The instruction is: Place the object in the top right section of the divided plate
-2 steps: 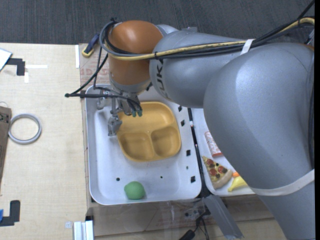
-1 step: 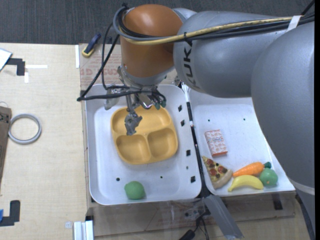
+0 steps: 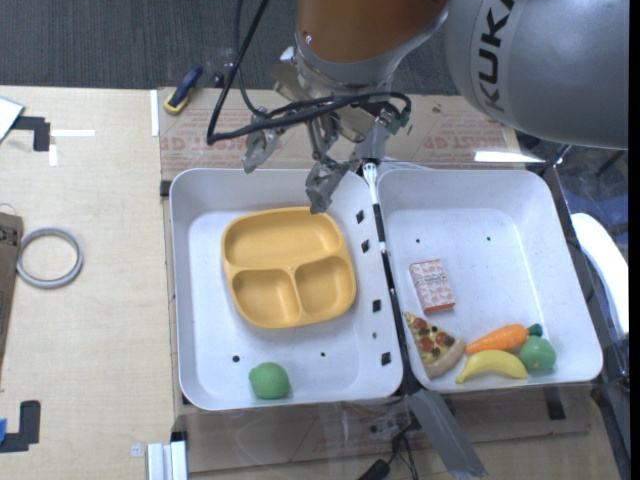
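The yellow divided plate [image 3: 288,266] lies in the left bin [image 3: 190,298], with one wide section at the back and two smaller ones at the front; nothing lies in any of them. My gripper [image 3: 290,168] hangs over the back edge of the left bin, just beyond the plate's far right corner. Its fingers [image 3: 321,182] are spread open with nothing between them. A green ball [image 3: 268,380] rests near the left bin's front wall. In the right bin [image 3: 560,238] lie a pink box [image 3: 431,285], a pizza slice [image 3: 435,343], a carrot [image 3: 497,338], a banana [image 3: 492,366] and a green fruit [image 3: 537,353].
Cables loop around the wrist above the bins' back walls. A roll of tape [image 3: 46,256] lies on the wooden bench at the left. A blue-and-yellow tool [image 3: 184,88] sits behind the left bin. The ridge between the bins [image 3: 375,258] runs front to back.
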Motion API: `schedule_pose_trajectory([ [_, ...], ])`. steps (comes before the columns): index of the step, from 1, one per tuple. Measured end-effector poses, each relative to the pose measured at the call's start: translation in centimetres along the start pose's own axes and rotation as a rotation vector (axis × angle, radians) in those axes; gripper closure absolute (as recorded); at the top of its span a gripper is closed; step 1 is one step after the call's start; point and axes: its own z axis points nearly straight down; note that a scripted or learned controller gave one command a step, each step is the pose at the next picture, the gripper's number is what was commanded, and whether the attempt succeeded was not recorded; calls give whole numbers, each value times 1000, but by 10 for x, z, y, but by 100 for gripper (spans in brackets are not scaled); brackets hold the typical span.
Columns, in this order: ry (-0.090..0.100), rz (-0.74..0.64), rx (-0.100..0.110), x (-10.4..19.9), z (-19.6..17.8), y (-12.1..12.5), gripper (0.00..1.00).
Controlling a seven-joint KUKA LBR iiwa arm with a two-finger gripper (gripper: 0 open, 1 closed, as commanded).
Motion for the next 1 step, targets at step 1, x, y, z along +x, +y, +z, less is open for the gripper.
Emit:
schedule_pose_trajectory([
  [1, 0, -270, 0, 56, 9, -101, 0],
])
